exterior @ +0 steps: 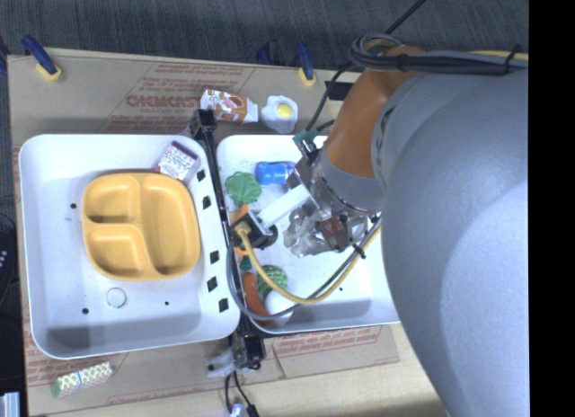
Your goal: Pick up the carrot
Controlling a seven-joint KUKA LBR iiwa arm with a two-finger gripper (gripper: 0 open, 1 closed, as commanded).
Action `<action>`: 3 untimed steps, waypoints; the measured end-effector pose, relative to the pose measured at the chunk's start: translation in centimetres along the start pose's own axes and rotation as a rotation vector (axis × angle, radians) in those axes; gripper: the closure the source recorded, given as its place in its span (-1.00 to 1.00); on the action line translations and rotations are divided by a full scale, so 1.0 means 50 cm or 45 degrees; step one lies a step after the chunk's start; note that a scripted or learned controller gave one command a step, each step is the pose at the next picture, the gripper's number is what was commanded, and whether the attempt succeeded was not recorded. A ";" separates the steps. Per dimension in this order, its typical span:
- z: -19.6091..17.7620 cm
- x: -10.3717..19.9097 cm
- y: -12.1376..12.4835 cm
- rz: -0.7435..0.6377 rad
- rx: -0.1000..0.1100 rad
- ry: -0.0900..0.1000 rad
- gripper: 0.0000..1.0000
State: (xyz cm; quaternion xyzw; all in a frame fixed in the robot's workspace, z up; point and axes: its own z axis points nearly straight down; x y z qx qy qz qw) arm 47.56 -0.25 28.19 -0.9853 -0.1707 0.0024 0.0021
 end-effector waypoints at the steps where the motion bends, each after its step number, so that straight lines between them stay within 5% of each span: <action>1: 0.145 0.044 -0.123 -0.002 0.001 -0.002 1.00; 2: 0.182 0.061 -0.145 0.173 -0.001 -0.003 1.00; 3: 0.057 0.061 -0.167 -0.256 -0.001 0.001 1.00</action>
